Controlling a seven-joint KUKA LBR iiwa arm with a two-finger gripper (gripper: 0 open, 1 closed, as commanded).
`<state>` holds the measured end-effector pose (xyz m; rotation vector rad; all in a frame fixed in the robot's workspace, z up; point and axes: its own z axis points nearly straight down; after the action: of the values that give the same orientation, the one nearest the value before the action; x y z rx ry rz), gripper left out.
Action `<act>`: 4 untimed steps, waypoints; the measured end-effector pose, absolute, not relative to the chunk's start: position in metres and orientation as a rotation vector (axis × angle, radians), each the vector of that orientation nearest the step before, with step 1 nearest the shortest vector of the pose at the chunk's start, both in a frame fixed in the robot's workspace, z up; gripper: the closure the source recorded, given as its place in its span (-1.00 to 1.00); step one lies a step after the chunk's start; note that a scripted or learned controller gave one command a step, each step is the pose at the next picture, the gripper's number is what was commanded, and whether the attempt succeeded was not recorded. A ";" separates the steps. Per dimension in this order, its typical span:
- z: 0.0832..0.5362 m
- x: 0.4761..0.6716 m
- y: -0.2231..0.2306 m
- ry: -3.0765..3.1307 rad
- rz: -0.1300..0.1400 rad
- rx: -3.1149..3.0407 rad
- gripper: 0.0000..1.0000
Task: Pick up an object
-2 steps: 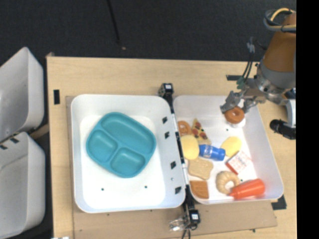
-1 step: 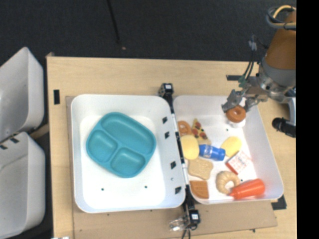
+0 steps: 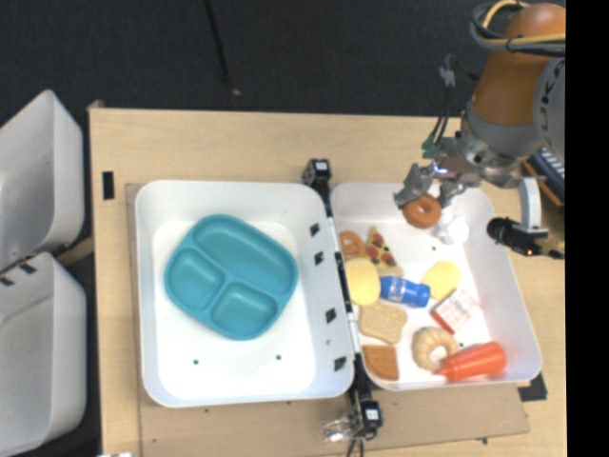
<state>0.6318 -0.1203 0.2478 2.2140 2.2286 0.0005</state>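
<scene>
My gripper (image 3: 428, 190) hangs over the far part of the right bin (image 3: 519, 303), with the orange-banded arm above it. A brown round toy bun (image 3: 422, 211) sits between its fingertips and just below them, so the gripper is shut on it. A small white object (image 3: 456, 228) lies right beside the bun. Several toy foods fill the rest of this bin: a pretzel (image 3: 352, 244), a yellow disc (image 3: 362, 281), a blue bottle (image 3: 405, 291), a lemon (image 3: 441, 276), a toast slice (image 3: 383, 322), a croissant (image 3: 433, 347) and an orange carrot (image 3: 473, 361).
The left bin (image 3: 152, 350) holds a teal divided plate (image 3: 231, 274). Black clips (image 3: 318, 171) join the bins along the middle wall. A red-and-white packet (image 3: 456, 312) lies by the lemon. White boxes (image 3: 33, 179) stand off the bench at the left.
</scene>
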 end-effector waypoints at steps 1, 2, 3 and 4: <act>0.236 0.651 -0.065 2.229 0.001 2.213 1.00; 0.242 0.652 -0.018 2.228 0.001 2.214 1.00; 0.231 0.666 -0.002 2.224 0.000 2.216 1.00; 0.250 0.662 0.007 2.225 0.002 2.216 1.00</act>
<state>0.6617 0.0069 0.2499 2.2159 2.2246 0.0017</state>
